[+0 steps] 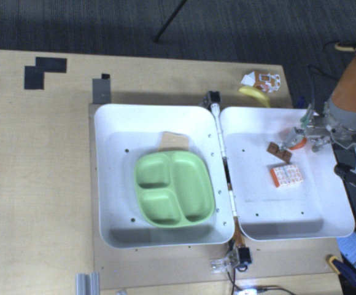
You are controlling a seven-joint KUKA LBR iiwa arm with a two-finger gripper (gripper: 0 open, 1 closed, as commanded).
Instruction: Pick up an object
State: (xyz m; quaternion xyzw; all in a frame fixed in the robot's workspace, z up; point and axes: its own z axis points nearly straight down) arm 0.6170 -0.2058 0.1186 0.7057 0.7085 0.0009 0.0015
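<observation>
Pale wooden bench (37,183) carries two shallow white bins. Left bin (113,165) holds a green three-compartment plastic tray (174,188) overlapping a tan block (174,141). Right bin (325,217) holds a small brown block (278,150) and an orange-and-white patterned cube (286,176). Metal two-finger gripper (305,133) sits at the far right above an orange piece (295,143); whether its jaws are parted cannot be told.

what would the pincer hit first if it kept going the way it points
Probably the brown block: the pincer points left and down into the right bin, and the block lies just past its tip. Depth is unclear from this slant.
</observation>
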